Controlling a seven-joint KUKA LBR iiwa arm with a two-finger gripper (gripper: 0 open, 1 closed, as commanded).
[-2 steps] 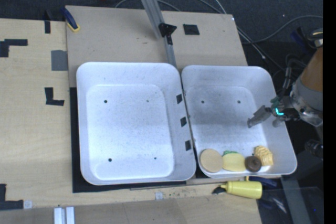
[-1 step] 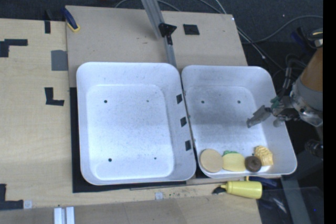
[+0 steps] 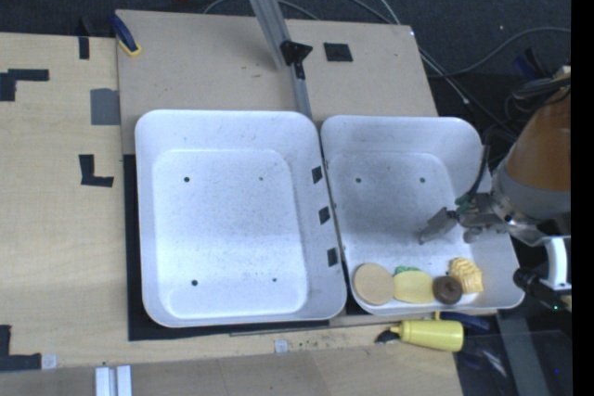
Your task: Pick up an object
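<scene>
Clutter is the risk: the tan disc, yellow piece, brown ring and ridged yellow toy lie touching along the right bin's lower edge. The gripper, fingers spread and holding nothing, hovers just above them at right; closing there may pinch two or nudge them against the wall.

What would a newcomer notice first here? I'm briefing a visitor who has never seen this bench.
Probably the cluster of small items along the near edge of the right bin: a tan disc, a yellow piece and a dark round piece. Just above them hangs the gripper; a yellow tool lies outside the bin.
</scene>
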